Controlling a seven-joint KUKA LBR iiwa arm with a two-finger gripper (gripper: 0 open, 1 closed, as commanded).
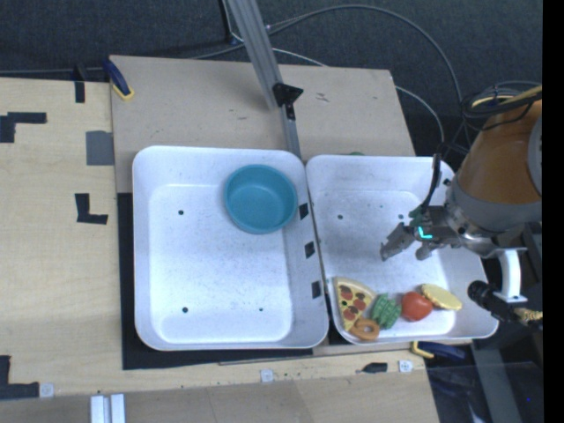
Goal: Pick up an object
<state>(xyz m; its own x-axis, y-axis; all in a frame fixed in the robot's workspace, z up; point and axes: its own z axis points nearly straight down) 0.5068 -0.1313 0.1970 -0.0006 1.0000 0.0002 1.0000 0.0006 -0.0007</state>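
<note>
Two white bins sit side by side on the bench. The left bin [176, 271] holds a blue bowl [260, 198], upright, near its far right corner. The right bin [352, 192] holds four small toys, all bunched along its near edge: a pizza slice [352, 300] at the left, a green piece [384, 309] just beside it, a red tomato [416, 306] next, and a yellow piece [441, 297] at the right, touching or overlapping the tomato. A small orange ring shape [366, 329] lies at the pizza slice's near tip.

The arm [498, 174] reaches in from the right, its orange band above the grey wrist. The gripper [398, 242] hangs over the middle of the right bin, pointing left, with a small teal light on its body. Its dark fingers look slightly spread, and nothing shows between them, though the view is too coarse to be sure how wide they stand.

The toys lie nearer the camera than the gripper, apart from it. The tomato and the yellow piece are closest, sitting below the wrist in the view; the pizza slice lies to the near left of the fingertips. The bowl is well apart, across the wall between the bins.
</note>
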